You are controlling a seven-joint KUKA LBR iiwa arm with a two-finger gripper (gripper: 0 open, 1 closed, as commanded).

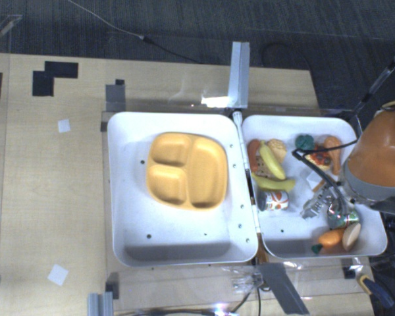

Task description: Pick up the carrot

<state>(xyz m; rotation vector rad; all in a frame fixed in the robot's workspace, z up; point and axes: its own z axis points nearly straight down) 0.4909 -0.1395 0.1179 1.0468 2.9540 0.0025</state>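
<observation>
Bins [118, 196]: two; yellow tray [186, 170], banana [271, 161], carrot [329, 238]: one each.

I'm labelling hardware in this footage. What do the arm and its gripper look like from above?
The grey arm carries a broad glossy orange band above the wrist. Below it sits a small silvery metal gripper with thin fingers. A thin black cable loops from the arm over the right white bin.
</observation>
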